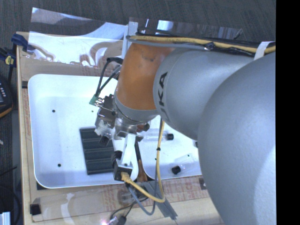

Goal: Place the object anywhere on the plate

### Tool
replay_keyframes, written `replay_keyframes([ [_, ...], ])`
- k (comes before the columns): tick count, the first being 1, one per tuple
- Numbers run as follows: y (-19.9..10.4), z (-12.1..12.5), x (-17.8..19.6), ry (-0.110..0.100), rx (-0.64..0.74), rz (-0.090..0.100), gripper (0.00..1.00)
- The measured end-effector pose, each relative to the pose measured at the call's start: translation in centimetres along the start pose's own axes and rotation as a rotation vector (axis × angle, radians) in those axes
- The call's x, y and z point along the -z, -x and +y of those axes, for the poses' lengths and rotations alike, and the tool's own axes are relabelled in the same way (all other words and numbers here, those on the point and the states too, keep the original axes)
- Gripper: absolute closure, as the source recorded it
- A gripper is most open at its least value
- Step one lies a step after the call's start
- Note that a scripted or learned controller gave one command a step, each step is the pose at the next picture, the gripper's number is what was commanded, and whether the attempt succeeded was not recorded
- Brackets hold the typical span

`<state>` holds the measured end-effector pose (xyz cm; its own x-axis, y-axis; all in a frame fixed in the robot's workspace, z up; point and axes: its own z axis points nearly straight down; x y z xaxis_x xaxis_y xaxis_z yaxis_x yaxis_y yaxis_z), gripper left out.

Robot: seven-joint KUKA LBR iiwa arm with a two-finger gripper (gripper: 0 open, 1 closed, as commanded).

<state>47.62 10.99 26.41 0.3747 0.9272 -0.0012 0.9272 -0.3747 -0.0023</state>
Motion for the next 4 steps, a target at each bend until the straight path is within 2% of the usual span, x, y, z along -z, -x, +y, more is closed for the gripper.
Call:
replay_keyframes([
  [1, -7.1, 1.1, -3.6, -0.003, -0.494, -0.003, 1.00],
  [2, -5.7, 7.8, -5.2, -0.004, -0.537, -0.002, 1.00],
  [3, 2.7, 6.4, -7.4, -0.005, -0.584, -0.003, 1.00],
  [4, -3.8, 11.0, -10.1, 0.000, -0.955, 0.000, 1.00],
])
